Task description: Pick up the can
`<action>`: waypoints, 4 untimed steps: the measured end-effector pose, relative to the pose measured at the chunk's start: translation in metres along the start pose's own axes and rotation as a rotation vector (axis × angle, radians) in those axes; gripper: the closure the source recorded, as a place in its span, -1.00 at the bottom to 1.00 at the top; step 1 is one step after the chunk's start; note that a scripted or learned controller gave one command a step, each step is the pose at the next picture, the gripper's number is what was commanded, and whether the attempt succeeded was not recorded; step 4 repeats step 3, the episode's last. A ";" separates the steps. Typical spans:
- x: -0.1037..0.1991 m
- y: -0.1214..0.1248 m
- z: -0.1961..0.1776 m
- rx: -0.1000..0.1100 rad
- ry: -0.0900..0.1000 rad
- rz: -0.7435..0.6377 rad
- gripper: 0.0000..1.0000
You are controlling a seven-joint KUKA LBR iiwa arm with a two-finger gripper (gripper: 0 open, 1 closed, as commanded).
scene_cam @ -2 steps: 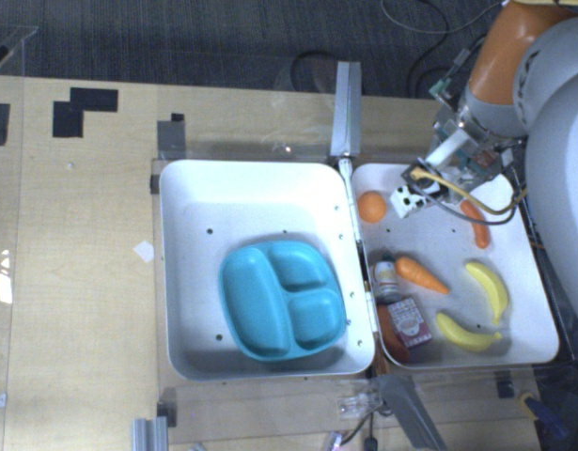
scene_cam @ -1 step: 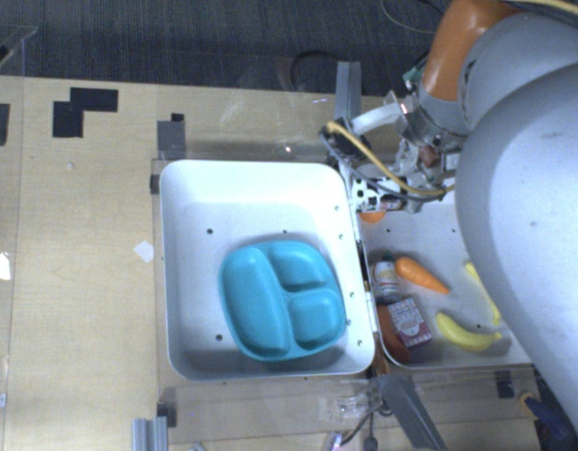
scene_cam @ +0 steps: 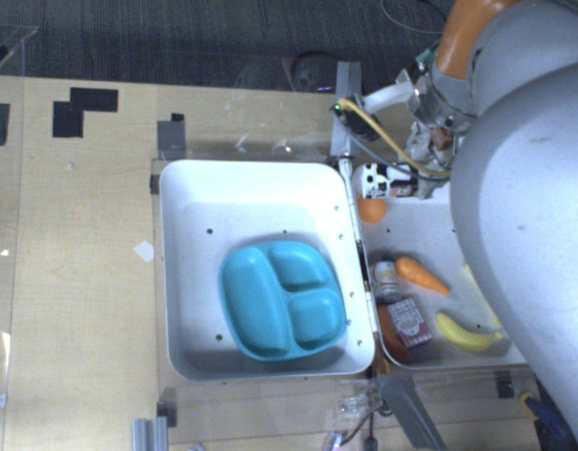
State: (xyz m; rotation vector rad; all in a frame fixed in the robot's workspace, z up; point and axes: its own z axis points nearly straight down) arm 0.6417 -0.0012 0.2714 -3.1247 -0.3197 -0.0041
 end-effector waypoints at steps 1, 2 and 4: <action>0.026 -0.025 0.049 0.001 -0.002 -0.001 1.00; 0.030 -0.065 0.088 0.002 -0.002 0.000 1.00; 0.031 -0.064 0.078 0.003 0.000 0.001 1.00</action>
